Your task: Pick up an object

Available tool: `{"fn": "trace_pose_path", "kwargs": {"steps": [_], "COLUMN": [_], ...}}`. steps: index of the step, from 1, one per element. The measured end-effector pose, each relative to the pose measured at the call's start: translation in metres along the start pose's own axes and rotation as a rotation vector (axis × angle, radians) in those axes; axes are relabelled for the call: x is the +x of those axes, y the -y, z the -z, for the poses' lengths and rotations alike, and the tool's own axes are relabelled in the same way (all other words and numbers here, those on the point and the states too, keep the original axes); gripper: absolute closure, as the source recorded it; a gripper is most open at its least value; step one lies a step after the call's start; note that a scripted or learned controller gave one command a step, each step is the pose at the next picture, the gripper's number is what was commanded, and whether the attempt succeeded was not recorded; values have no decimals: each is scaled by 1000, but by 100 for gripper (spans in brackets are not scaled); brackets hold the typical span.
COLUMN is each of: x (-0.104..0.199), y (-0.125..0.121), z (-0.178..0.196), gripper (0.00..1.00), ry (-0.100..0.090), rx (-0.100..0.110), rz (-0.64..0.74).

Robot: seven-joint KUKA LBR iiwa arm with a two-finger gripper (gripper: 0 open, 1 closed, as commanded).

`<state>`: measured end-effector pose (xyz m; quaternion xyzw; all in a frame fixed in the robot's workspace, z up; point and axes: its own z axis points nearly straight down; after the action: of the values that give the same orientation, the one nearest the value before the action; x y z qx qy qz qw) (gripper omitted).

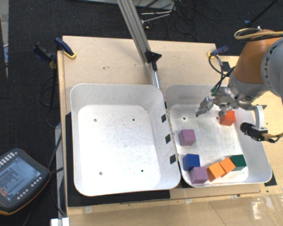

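A: In the right-hand shallow white bin, toward the right of the frame, the grey arm's two-finger gripper hung above the bin's upper part, its fingers spread apart with nothing between them.

B: And the small orange-red cube?

A: It sat just under and beside the right finger, close to the bin's right wall. Whether the finger touched it, I could not tell. It was not clamped.

B: So which step was that?

A: By my reading, the approach, with the grasp not yet made. The next move would call for centring the open fingers over that cube, lowering around it, then closing before any lift.

B: Count the rest.

A: Six blocks in all. Two purple cubes: one mid-bin, one at the lower edge. One blue cube. One orange block beside one green block at the lower right. Plus the orange-red one. Two bins; the left white bin filled the middle of the frame.
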<state>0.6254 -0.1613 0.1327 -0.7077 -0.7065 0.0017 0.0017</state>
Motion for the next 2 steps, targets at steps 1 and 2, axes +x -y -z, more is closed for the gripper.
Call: {"fn": "trace_pose_path", "kwargs": {"steps": [1, 2], "x": [0, -1], "y": [-2, -14], "z": [14, 66], "gripper": [100, 100], "ry": [1, 2], "rx": [-8, -13], "rz": [1, 4]}}
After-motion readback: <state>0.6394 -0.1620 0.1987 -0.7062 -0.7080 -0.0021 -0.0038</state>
